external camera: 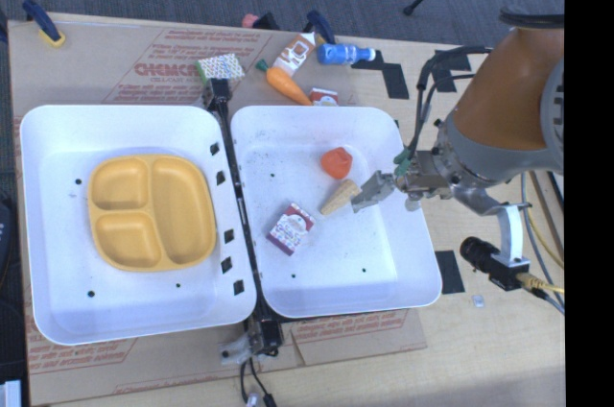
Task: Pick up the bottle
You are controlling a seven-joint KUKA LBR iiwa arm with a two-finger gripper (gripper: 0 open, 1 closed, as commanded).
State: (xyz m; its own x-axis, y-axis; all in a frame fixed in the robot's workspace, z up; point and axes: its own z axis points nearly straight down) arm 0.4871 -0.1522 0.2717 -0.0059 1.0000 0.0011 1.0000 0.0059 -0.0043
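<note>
Tool [369, 191] hovers low over the right bin [384, 285], just beside a cone [338, 197]; whether it is parted is unclear. Bottle [343, 55] lies on the tabletop [460, 338] beyond that bin, well apart from it.

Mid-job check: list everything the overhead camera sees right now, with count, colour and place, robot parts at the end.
Bins: 2, white, side by side on the bench.
Divided plate: 1, yellow, left bin.
Red piece: 1, right bin.
Cone: 1, tan, right bin, at the gripper tip.
Small carton: 1, red-white, right bin.
Bottle: 1, blue, on cardboard behind the bins.
Carrot: 1, orange, behind the bins.
Arm: 1, grey-orange, from the right.
Gripper: 1, over the right bin.
</note>
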